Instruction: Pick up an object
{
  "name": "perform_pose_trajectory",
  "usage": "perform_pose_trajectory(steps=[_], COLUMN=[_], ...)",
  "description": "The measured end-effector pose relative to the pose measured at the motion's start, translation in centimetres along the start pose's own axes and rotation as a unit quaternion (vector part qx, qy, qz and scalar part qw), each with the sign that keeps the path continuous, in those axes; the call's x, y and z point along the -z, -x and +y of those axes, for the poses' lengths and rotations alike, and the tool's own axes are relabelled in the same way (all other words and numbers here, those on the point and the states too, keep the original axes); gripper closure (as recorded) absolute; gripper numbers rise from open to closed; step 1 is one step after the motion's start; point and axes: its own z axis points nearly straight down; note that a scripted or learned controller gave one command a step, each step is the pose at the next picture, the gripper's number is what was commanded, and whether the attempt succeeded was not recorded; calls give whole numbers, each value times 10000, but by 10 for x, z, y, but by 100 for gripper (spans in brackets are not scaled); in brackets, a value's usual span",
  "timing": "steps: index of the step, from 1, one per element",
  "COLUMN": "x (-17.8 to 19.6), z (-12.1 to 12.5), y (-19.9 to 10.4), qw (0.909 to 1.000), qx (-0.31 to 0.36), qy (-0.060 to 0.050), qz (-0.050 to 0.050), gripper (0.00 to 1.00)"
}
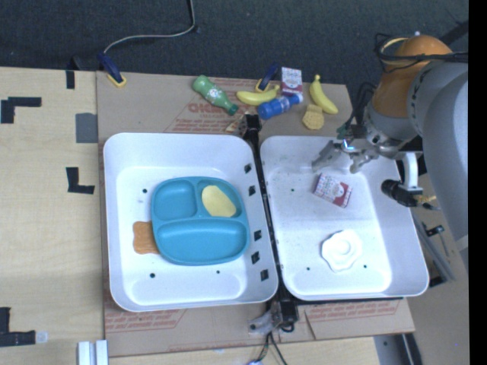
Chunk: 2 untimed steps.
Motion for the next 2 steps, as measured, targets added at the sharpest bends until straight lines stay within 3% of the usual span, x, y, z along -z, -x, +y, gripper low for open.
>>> perform_pose_trajectory(steps=[1, 2], x=[-29, -30], z=[-27, -54], y=[-36, -26], qw=[10000, 10000], qx=[-7, -9], qy=[-12, 18], qz=[7, -4], gripper=[0, 0])
